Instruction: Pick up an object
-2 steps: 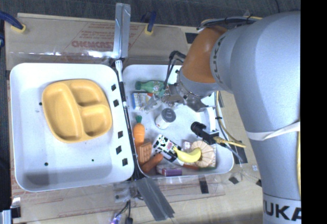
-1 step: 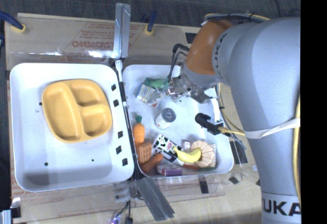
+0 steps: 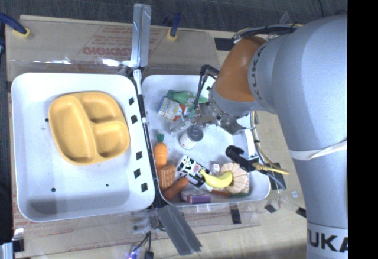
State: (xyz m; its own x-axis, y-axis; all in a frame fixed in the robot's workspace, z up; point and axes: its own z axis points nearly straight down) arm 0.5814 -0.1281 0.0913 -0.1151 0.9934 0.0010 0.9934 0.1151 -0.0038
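Cardboard covers the bench (image 3: 106, 39) under two white bins. Biggest in view, the grey arm (image 3: 307, 104) bends in from the right, its orange band (image 3: 236, 71) tilted down over the right bin (image 3: 155, 87). The left bin (image 3: 29, 193) holds a yellow divided tray (image 3: 88, 126). The gripper (image 3: 198, 119) hangs low over small clutter in the right bin; whether it is apart or together cannot be told. Near it lie a carrot (image 3: 160, 154) and a banana (image 3: 217, 180)
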